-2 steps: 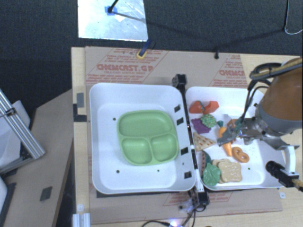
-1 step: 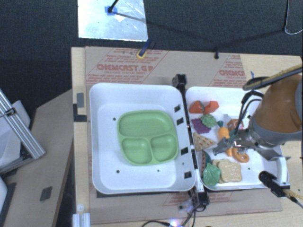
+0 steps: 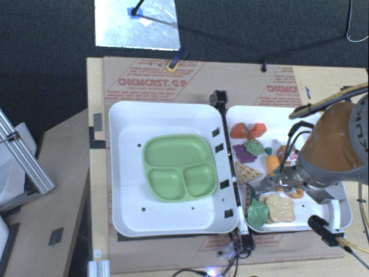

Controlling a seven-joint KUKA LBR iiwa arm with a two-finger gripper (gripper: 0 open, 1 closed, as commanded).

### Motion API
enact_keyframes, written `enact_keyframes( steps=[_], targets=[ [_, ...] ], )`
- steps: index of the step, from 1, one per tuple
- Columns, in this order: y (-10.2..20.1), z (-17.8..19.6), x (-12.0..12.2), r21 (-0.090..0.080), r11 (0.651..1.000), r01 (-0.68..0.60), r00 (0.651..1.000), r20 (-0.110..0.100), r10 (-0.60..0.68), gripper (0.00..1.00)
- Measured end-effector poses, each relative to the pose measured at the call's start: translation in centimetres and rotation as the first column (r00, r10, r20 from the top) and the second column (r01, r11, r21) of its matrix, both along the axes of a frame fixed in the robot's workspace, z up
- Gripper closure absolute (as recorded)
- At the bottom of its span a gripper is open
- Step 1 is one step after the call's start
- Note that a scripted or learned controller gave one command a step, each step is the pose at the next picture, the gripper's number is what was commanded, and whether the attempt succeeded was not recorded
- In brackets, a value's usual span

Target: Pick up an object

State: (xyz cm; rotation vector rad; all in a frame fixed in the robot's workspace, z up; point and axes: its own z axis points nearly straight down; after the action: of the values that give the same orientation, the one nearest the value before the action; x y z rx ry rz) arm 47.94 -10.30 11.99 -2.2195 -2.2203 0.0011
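Note:
The right bin [image 3: 340, 212] holds several toy foods: a red-orange piece [image 3: 248, 130], a purple piece [image 3: 252, 149], an orange piece [image 3: 273, 165], a tan waffle-like slice [image 3: 248, 172], a slice of toast [image 3: 280, 208] and a green leaf [image 3: 257, 213]. My gripper [image 3: 281, 181] hangs low over the middle of this bin, just above the toast and right of the waffle-like slice. The orange band and grey wrist hide the bin's right part. Nothing shows between the fingers.
The left bin [image 3: 124, 154] bears a green divided plate [image 3: 177, 167]. A black clip strip [image 3: 226, 154] runs along the seam between the two bins. Cardboard [image 3: 155, 81] lies under both bins, with a shiny sheet [image 3: 137, 15] behind.

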Motion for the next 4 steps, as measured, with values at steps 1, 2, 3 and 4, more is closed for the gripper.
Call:
enact_keyframes(
  steps=[1, 2, 3, 4],
  targets=[
    [-0.2, -3.5, 0.2, -0.006, 1.000, 0.002, 1.000, 0.008, -0.002, 0.00],
    [-0.1, -2.4, 0.2, -0.003, 1.000, -0.001, 1.000, 0.008, 0.001, 1.00],
    [-0.5, 2.5, -0.5, -0.002, 1.000, 0.001, 1.000, 0.007, -0.001, 1.00],
    [-0.1, 8.6, 0.2, -0.003, 1.000, -0.005, 1.000, 0.010, 0.005, 1.00]
  ],
)
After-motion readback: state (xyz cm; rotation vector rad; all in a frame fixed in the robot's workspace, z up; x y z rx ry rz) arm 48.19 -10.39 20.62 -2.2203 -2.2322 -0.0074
